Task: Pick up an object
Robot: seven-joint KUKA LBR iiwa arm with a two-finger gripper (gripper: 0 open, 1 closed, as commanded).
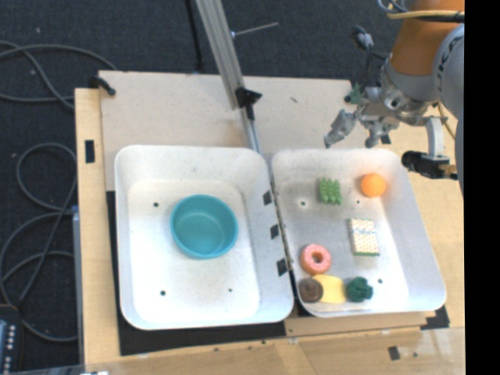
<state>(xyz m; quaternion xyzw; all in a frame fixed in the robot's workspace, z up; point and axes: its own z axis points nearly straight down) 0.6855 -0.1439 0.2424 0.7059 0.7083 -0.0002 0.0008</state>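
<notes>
Currently, we judge the task to be at its start: nothing is lifted, and every candidate object rests on a bin floor. The right bin (406,209) carries seven items. A green studded block (329,191) lies toward 11 o'clock of that bin, with an orange ball (373,184) toward 1 o'clock. A speckled sponge block (363,237) sits near the centre, slightly to 3 o'clock. A pink doughnut (316,258) lies toward 8 o'clock. Along the 6 o'clock rim we see a brown round piece (311,289), a yellow piece (332,289) touching it, and a dark green lump (358,289) just beside that. The left bin (141,209) holds a teal bowl (204,225) near its centre.

The arm enters from 3 o'clock of the view, its orange band uppermost, with the wrist angled down toward 8 o'clock. The gripper (355,131) hangs over the bench just beyond the 12 o'clock rim of the right bin, apart from all objects. Its two fingers stand spread, with nothing between them.

We judge that what is left is the whole sequence: selecting a target, descending, closing and lifting. The orange ball and the green studded block lie nearest the gripper.
</notes>
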